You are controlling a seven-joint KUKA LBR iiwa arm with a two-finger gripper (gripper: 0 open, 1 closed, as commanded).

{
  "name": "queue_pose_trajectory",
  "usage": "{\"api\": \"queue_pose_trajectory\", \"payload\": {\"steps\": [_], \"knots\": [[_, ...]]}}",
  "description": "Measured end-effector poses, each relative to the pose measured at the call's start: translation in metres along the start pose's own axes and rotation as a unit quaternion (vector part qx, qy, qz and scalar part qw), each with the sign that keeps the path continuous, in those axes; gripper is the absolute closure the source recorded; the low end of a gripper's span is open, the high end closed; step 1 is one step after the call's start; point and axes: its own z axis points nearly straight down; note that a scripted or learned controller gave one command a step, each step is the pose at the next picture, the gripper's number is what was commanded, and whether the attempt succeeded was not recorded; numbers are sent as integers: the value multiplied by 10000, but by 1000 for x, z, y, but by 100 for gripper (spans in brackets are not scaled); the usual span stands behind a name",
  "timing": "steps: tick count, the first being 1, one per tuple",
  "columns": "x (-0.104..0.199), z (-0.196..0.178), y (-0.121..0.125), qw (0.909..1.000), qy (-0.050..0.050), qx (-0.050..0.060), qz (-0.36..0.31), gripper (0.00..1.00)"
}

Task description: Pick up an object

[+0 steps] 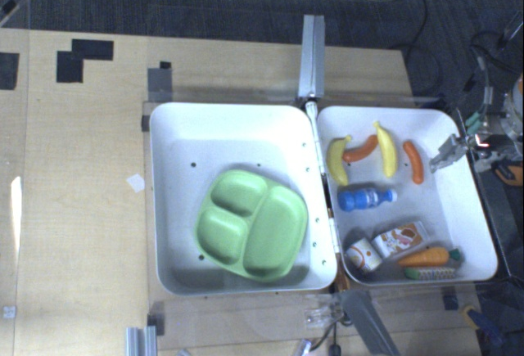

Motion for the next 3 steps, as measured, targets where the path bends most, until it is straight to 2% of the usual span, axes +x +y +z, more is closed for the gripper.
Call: {"api": "queue_pose_trajectory", "payload": {"steps": [1, 2, 3], "knots": [[21, 157, 42, 9995, 9, 3, -325, 0], [22, 149, 44, 9995, 11, 4, -329, 100], [28, 35, 102, 9997, -5, -23, -245, 100]]}}
